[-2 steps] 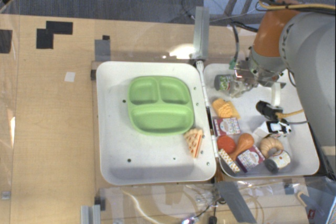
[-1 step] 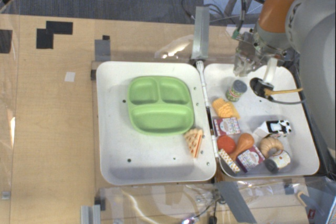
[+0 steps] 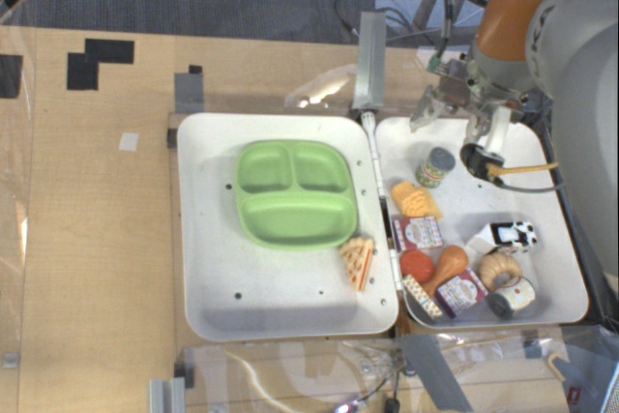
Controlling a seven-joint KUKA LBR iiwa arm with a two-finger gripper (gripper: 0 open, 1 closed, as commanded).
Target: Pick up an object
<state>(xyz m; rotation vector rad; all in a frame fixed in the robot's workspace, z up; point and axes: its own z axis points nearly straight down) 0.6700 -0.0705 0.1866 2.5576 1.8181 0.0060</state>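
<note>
So right now my gripper [image 3: 462, 114] is parked over the back of the right bin [image 3: 571, 290], up near the far rim, with the fingers spread apart and nothing between them. My guess is it's hanging there because that corner is bare, so there's room to line up before dropping on something. All the pickable stuff sits lower down in that same bin: a small can [image 3: 436, 166] is nearest, just below and left of the fingers, then a yellow corn-looking piece [image 3: 414, 201] and a little box [image 3: 422, 232] along the divider. Further toward the front there's a tomato [image 3: 417, 265], a drumstick [image 3: 449, 262], a cow toy [image 3: 511, 235], a bagel [image 3: 501, 265] and a couple of packets I can't really read. They're bunched up tight at the front, touching each other, so I'd say the can is the easy target since it stands a bit apart. The left bin [image 3: 208, 295] holds a green tray [image 3: 293, 193] with its three compartments bare, plus a pizza slice [image 3: 358, 259] lying just off its corner against the divider.
</note>
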